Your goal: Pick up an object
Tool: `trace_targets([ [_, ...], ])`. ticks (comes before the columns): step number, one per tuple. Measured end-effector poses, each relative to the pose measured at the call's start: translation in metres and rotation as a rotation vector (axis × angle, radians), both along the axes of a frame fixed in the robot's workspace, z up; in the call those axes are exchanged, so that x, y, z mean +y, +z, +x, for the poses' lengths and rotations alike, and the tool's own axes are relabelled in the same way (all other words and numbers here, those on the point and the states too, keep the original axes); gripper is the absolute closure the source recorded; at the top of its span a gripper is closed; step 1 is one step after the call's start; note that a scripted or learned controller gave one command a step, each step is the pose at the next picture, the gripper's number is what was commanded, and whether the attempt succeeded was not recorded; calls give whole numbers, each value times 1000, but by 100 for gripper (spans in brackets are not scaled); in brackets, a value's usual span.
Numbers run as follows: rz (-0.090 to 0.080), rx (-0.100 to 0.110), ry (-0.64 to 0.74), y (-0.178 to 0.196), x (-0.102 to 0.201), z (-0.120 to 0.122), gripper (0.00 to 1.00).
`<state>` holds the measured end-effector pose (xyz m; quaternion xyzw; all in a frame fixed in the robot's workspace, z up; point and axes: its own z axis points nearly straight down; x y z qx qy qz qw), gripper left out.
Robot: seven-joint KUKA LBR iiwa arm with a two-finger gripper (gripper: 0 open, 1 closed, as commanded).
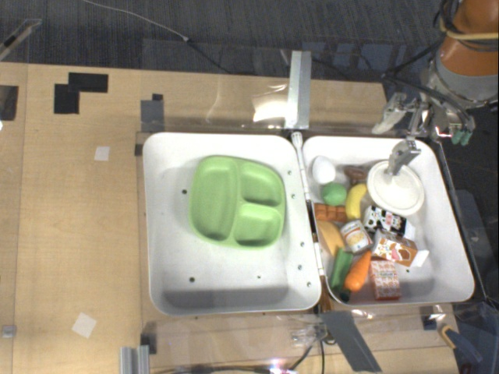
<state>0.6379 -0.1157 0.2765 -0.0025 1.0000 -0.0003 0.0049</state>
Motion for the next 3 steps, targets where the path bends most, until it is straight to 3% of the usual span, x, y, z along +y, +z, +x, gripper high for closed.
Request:
trace_targets([
  [1,-2,-3,146,-177,-3,-26,0],
  [2,-6,-10,247,-185,17,-62,0],
  [3,-8,-32,253,-170,20,-56,100],
])
